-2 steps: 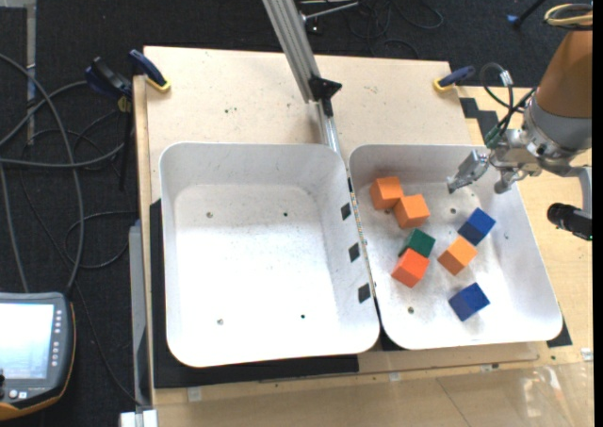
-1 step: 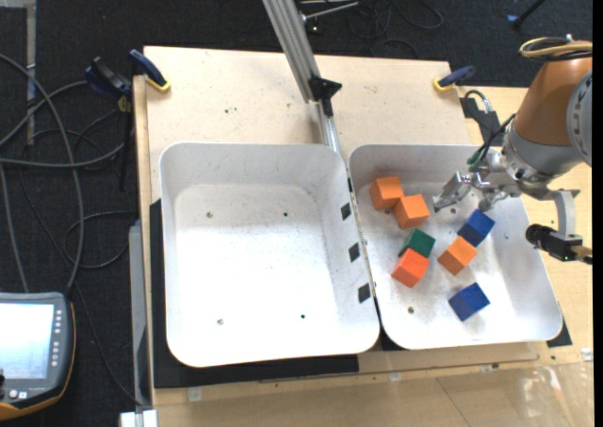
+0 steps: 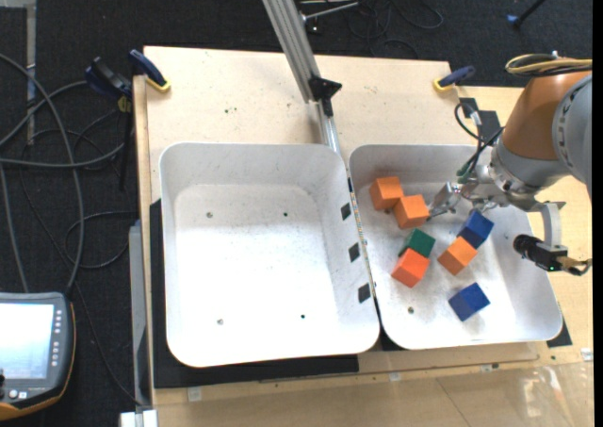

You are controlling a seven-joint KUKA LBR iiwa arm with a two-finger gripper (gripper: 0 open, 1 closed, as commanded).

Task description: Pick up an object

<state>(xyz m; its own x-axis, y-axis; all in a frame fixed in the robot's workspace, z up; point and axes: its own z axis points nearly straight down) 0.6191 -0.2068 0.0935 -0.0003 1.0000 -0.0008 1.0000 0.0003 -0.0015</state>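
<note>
My gripper (image 3: 446, 204) hangs low over the right bin (image 3: 537, 321), coming in from the right under the orange wrist band. It stands open, with nothing between its fingers. Its tips sit just right of an orange cube (image 3: 411, 211), which touches a second orange cube (image 3: 384, 192) at its upper left. A blue cube (image 3: 477, 228) lies just below the gripper. Further down are an orange cube (image 3: 458, 254), a green cube (image 3: 417, 244) resting against another orange cube (image 3: 409, 268), and a blue cube (image 3: 468, 301) near the front.
The left bin (image 3: 188, 227) lies beside the right one, their rims meeting mid-bench. A slanted metal rail (image 3: 287, 20) runs down to that shared edge. Clamps (image 3: 452, 78) sit at the bench's back corners. A pendant screen (image 3: 33, 350) sits at lower left.
</note>
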